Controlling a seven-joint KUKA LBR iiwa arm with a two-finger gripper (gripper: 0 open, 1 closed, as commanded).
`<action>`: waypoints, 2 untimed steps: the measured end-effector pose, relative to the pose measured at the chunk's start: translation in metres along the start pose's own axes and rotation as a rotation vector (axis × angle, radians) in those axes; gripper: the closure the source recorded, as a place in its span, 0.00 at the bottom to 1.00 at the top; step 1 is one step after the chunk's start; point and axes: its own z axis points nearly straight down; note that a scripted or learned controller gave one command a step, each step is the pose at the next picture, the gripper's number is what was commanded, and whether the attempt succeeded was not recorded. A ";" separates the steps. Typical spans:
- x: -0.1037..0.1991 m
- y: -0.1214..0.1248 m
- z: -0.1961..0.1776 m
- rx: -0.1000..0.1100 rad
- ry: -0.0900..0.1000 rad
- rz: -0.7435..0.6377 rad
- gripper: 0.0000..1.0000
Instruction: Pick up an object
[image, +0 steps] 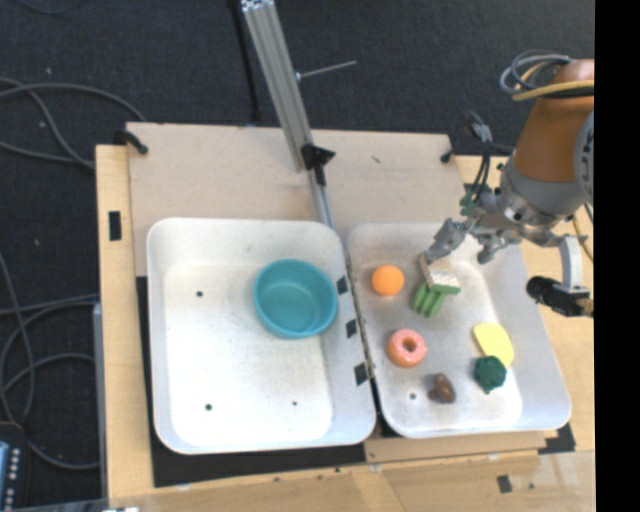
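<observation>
White plastic makes up both shallow bins, side by side on the bench. One teal bowl (295, 297) sits alone in the left bin (180, 400), toward its upper right part.

The right bin (540, 400) holds six things, one of each, placed here from the orange ball (388, 280) near its upper left. Just to the ball's right lies a green ridged piece with a pale top (434, 292). Below the ball is a pink ring doughnut (407, 347). Lower still and a little right of the doughnut is a small brown lump (441, 388). Well to the ball's lower right lies a yellow piece (493, 340), and a dark green piece (489, 374) touches its lower edge.

The gripper (468, 246) hangs up and to the right of the ball, just above the green ridged piece. Its fingers are spread apart, and nothing sits between them. Every object lies on a bin floor.
</observation>
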 end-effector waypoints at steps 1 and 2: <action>0.000 0.000 0.000 0.000 0.000 0.000 0.00; 0.003 -0.010 0.056 0.007 -0.002 0.004 0.00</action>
